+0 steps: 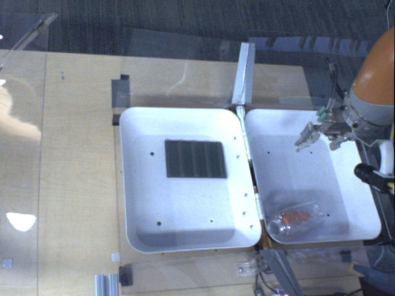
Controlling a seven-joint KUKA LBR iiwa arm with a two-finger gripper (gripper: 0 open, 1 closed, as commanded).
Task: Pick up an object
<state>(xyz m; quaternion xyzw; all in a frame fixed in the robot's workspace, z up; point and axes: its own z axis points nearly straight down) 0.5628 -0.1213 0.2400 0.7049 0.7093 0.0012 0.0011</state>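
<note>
End effector (315,134) hangs at the right white bin's (352,227) 12 o'clock, fingers spread, nothing pinched; clear plastic bag with orange bit (297,218) at 6.

Pale wooden bench (74,184), left white bin (185,227) and right white bin (352,196) side by side, touching

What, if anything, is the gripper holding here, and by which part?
Nothing. The gripper hangs over the right white bin, apart from the clear plastic bottle with orange contents lying near that bin's front edge.
</note>
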